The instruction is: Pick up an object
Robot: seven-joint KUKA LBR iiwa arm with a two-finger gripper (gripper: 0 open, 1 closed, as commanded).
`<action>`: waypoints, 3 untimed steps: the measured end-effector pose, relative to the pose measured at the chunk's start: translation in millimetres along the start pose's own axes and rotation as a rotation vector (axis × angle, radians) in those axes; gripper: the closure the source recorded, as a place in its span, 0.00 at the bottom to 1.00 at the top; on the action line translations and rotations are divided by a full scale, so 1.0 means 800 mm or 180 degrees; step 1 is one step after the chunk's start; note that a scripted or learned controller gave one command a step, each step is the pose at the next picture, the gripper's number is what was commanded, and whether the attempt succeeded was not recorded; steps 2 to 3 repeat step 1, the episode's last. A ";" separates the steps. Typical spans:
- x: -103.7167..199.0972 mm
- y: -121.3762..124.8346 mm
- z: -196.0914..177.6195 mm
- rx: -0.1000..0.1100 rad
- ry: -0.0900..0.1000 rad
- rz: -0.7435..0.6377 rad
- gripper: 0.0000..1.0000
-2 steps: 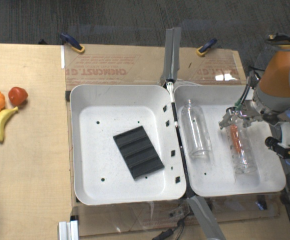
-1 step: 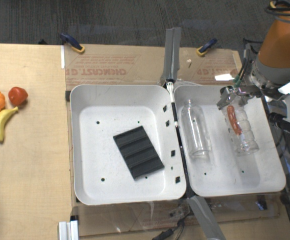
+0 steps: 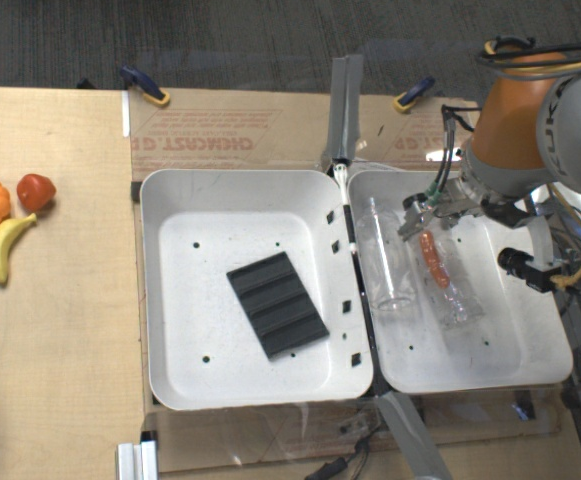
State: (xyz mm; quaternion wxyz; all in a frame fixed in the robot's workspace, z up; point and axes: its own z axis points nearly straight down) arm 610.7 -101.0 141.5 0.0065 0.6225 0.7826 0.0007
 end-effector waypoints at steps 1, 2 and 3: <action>0.076 0.063 -0.063 0.0029 0.0029 -0.0107 1.00; 0.076 0.063 -0.063 0.0029 0.0029 -0.0107 1.00; 0.076 0.063 -0.063 0.0029 0.0029 -0.0107 1.00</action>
